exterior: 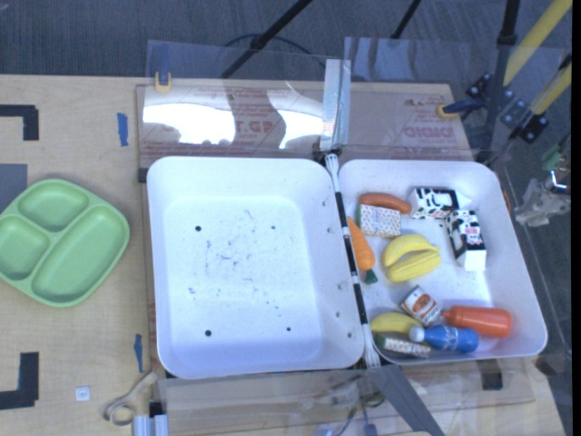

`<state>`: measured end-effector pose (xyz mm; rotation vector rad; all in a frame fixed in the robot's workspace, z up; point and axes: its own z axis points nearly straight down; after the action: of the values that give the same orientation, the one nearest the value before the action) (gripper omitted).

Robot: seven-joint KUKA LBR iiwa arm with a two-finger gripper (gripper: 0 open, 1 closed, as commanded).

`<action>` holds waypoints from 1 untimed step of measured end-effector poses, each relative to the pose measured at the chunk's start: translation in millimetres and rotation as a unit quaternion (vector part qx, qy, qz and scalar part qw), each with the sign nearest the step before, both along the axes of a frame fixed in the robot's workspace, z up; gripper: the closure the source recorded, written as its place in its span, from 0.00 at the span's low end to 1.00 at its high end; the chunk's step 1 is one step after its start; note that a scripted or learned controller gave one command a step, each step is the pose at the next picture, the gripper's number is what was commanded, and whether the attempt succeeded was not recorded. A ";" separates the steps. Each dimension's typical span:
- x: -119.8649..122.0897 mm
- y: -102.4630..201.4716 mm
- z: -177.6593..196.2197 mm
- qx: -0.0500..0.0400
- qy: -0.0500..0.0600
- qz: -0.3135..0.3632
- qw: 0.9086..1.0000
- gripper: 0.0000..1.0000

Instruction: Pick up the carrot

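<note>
Camera view: two shallow white bins side by side on a wooden bench, seen from above at a slant.
Bins: two; the left bin (182, 189) is smooth glossy plastic with faint scribble marks and a few dark dots, the right bin (513, 271) carries all the small items.
Carrot: one, the carrot (362, 249), orange, tapered, with a small green tip at its lower end; it lies against the right bin's left wall, just right of the seam between the bins, centre of the frame.
Neighbours of the carrot: a speckled beige block (379, 220) just to its upper right, an orange sausage-shaped piece (385, 202) above that, a yellow banana bunch (411, 255) just to its right (near, seemingly not touching).
Other items, right bin: two black-and-white cartons (435, 199) (469, 236); a small red-labelled can (421, 305); a second yellow piece (394, 322); a blue bottle (447, 339); a red-orange oblong (478, 317).
Green plate: one divided plate (60, 241), three compartments, far left of the frame.
Claw: its state cannot be told from this view.
Above the carrot: open from above.
</note>
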<state>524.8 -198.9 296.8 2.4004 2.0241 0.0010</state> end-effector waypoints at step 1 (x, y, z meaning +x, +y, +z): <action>0.0 0.3 -0.1 0.000 0.000 0.000 1.000 0.00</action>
<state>524.8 -198.6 296.7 2.3997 2.0254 0.0002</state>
